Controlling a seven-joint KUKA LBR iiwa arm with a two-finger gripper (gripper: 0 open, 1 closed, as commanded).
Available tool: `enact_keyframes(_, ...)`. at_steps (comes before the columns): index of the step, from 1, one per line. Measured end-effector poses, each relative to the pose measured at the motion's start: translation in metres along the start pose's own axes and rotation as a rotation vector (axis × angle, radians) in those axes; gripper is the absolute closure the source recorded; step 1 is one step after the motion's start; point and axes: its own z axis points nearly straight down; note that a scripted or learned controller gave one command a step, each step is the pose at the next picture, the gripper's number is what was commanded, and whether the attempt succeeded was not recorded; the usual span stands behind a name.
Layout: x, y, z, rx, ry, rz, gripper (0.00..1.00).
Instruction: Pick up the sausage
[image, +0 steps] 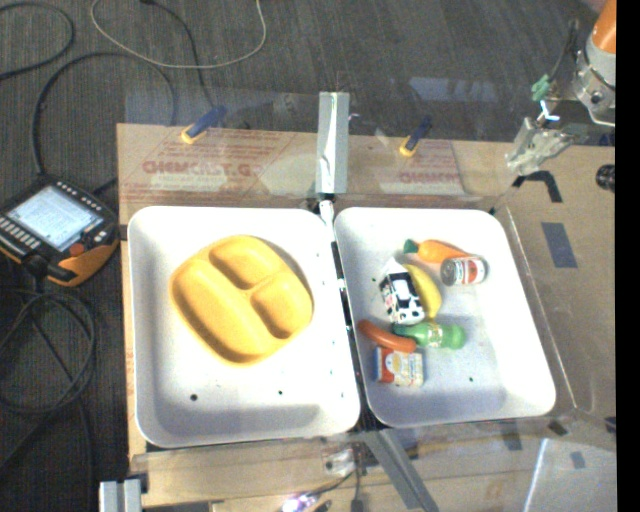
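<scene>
We see two shallow white bins side by side on the bench. The left bin (160, 400) holds a yellow divided plate (242, 297), lying tilted near its middle. In the right bin (520, 380) we find a toy carrot (437, 250) touching a small can (464, 270), a banana (427, 290) beside a black-and-white carton (399, 294), a green bottle (437, 335), and a small printed box (400, 368) near the front. A handheld control pendant (55, 228) rests on the floor at left.
</scene>
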Motion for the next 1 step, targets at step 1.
enact_keyframes(1,-0.0003,0.0004,-0.0092,0.0,-0.003,0.0,1.0)
